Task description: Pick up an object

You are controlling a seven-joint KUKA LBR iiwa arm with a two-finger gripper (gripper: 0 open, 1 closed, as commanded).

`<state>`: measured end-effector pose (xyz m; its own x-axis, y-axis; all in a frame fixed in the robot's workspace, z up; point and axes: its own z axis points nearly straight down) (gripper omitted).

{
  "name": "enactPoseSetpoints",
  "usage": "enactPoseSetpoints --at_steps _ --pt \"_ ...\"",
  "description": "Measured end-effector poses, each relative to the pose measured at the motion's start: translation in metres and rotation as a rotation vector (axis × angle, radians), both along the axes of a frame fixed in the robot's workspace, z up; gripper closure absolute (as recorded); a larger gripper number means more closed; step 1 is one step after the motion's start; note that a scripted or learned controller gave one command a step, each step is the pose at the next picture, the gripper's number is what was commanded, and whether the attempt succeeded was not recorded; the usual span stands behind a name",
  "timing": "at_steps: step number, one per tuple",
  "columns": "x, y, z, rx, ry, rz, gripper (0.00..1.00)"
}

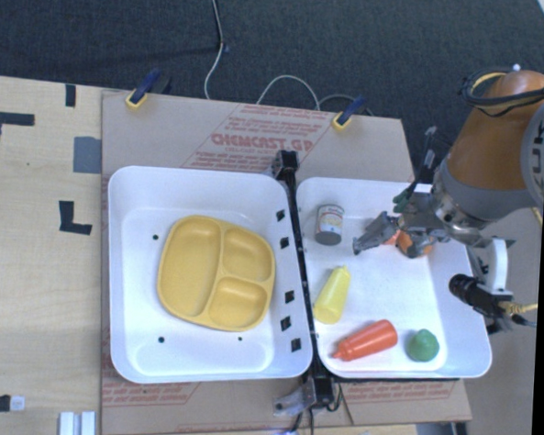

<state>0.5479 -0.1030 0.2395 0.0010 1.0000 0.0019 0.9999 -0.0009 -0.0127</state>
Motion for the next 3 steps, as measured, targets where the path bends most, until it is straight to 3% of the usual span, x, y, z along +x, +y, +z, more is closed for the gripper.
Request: enactPoseSetpoints --at_steps 1,3 --pt "0.002 0.0 0.006 -0.002 -0.011 0.003 0.0" --pt "-0.001 0.005 -0.123 -0.001 -0.005 0.001 0.0"
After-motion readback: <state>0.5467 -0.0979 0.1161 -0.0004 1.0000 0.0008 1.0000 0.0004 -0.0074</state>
